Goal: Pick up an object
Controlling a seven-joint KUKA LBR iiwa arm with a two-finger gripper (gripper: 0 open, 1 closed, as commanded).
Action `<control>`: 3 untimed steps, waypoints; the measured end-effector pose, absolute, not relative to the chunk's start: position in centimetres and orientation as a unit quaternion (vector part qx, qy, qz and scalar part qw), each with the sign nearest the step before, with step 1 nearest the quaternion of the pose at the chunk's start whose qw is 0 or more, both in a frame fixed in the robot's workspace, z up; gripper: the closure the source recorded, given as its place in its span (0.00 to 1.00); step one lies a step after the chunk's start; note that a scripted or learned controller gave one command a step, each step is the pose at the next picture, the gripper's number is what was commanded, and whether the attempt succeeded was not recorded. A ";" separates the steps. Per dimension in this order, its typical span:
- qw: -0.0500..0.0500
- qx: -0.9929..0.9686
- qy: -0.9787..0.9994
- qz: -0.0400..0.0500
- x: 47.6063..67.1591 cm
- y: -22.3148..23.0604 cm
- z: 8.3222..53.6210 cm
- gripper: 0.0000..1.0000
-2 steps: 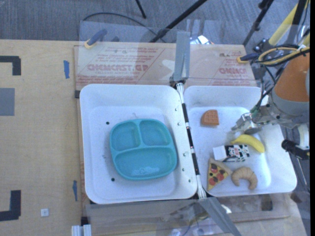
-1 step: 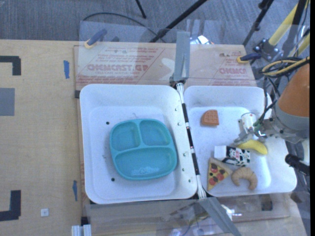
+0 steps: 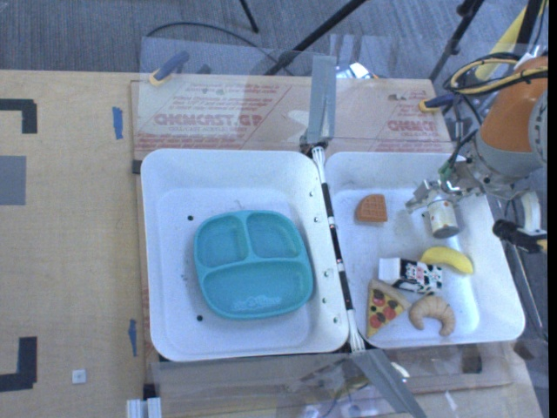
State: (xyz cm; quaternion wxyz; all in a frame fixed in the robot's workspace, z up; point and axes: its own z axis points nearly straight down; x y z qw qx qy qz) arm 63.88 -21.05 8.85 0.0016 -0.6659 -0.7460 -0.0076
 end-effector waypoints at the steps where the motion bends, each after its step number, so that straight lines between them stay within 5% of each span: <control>1: -0.004 -0.666 -0.746 -0.004 63.9 -21.5 10.0 1.00; 2: -0.001 -0.665 -0.747 -0.006 64.0 -21.1 10.0 0.00; 3: 0.001 -0.626 -0.780 -0.007 58.4 -21.2 8.9 0.00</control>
